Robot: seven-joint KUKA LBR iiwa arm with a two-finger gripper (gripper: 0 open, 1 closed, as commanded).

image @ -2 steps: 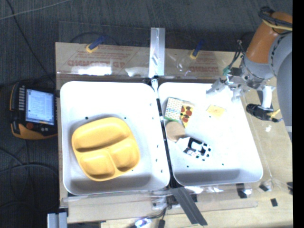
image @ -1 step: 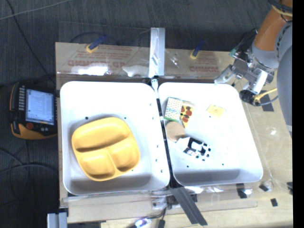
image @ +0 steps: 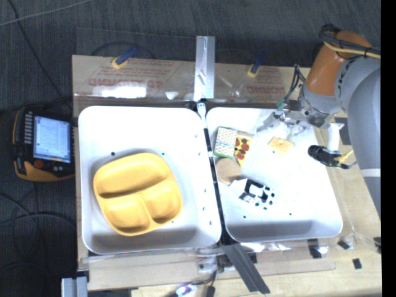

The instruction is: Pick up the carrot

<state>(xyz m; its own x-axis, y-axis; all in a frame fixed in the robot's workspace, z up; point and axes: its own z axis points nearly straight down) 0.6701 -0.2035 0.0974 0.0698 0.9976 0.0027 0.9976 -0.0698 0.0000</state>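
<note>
It looked like a robotics lab. A plywood table (image: 86, 67) in the middle of the frame carried two white bins (image: 86, 184) side by side, with a metal post (image: 205, 67) clamped between them at the top. A handheld control pad (image: 43, 142) with a lit screen lay at the left edge, on dark carpet (image: 49, 23) crossed by a loose cable (image: 37, 16). A grey and orange robot arm (image: 346, 67) stood at the upper right.

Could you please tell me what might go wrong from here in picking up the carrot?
The hand sits near the far wall of the right bin, so a descent there could hit the rim. The small orange piece, possibly the carrot, looks flat and may slip. The patterned box lies nearby and could be grabbed instead.
</note>
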